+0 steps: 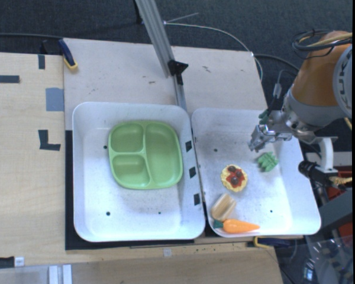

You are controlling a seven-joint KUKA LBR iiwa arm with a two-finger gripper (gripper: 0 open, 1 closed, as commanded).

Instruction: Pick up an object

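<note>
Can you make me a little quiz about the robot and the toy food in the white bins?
1. True or false: the green plate lies in the same bin as the carrot.
2. Which toy lies closest to the gripper? A) the carrot B) the small green toy C) the hot dog bun
3. Fill in the gap: the little pizza lies in the ____ bin, as the camera sees it.

Key
1. False. The plate is in the left bin; the carrot is in the right bin.
2. B
3. right
</note>
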